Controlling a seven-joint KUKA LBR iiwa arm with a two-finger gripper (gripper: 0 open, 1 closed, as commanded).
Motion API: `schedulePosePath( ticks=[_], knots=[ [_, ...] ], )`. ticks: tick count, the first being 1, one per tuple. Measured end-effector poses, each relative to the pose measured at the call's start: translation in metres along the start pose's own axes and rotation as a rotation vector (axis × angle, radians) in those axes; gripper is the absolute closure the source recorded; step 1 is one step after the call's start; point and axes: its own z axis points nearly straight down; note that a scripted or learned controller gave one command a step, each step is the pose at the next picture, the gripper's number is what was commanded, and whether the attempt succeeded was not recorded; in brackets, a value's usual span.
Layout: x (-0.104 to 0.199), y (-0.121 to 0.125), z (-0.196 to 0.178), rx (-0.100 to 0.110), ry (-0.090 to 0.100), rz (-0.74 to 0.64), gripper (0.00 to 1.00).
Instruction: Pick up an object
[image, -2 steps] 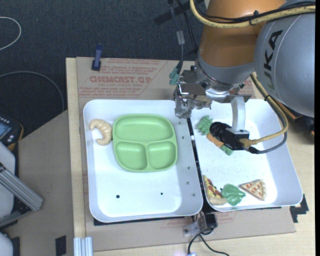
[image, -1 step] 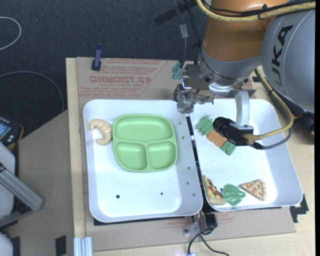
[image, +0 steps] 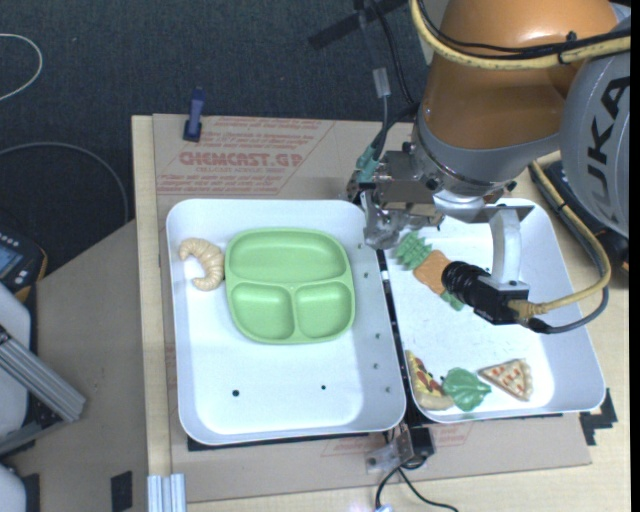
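One carrot (image: 424, 264), perhaps half-hidden under arm (image: 480, 110)

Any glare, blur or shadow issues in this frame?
Camera view: lighting is even and soft; the left bin shows faint shadows beside the green divided plate. The arm's orange band is large, close and slightly soft, with a mild sheen. The carrot toy sits in shade under the wrist. The pizza slice reads sharp.

Glossy green plastic tray (image: 290, 285) (smooth), white plastic bins (image: 200, 390).
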Motion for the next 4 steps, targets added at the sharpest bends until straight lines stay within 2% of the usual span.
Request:
schedulePosePath(
  ticks=[1, 2, 3, 4],
  knots=[
    [0.0, 0.002, -0.009, -0.002, -0.001, -0.001, 1.0],
    [-0.032, -0.026, 0.101, 0.013, -0.004, 0.006, 1.0],
    [-0.078, -0.031, -0.036, -0.018, 0.0, 0.006, 1.0],
    [-0.04, -0.034, -0.115, -0.013, 0.002, -0.003, 1.0]
  ],
)
